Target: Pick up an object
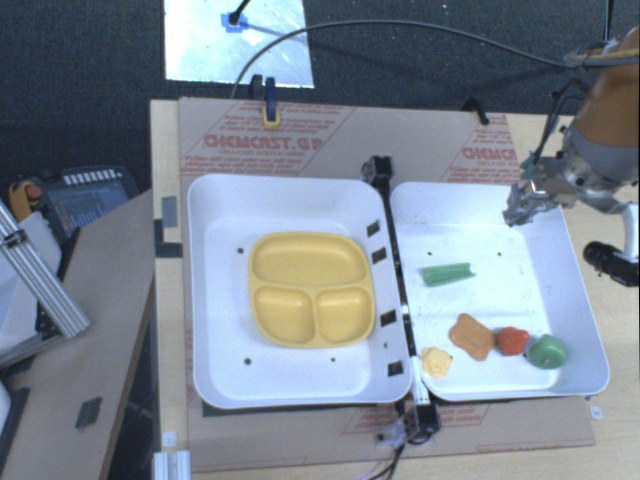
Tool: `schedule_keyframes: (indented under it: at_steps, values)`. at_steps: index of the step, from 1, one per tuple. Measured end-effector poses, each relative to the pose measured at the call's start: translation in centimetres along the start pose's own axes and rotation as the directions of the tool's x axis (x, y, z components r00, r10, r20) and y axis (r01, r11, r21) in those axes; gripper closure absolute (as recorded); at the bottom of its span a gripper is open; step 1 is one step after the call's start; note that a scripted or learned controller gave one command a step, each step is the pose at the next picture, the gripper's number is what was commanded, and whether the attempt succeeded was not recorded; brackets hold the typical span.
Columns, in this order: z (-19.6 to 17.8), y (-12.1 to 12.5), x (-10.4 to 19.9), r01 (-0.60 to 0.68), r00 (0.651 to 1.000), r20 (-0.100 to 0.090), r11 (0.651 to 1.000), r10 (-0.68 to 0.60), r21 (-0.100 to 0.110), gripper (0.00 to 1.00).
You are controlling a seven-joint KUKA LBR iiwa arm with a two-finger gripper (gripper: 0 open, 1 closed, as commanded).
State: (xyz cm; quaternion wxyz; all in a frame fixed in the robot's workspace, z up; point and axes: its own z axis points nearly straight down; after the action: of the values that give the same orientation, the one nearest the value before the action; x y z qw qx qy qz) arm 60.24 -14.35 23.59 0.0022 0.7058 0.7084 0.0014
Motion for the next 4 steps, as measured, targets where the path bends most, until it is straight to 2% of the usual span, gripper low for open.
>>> schedule_keyframes:
  at_steps: [1, 3, 4]
  values:
    - [-3.5, 0.1, 0.0, 0.001, 1.0, 0.0, 1.0, -0.001, 0.0, 1.0]
    - [-3.5, 0.6, 10.8, 0.003, 1.0, -0.001, 1.0, -0.003, 0.004, 1.0]
    - [-3.6, 1.7, 16.0, 0.004, 1.0, -0.002, 1.0, -0.004, 0.002, 1.0]
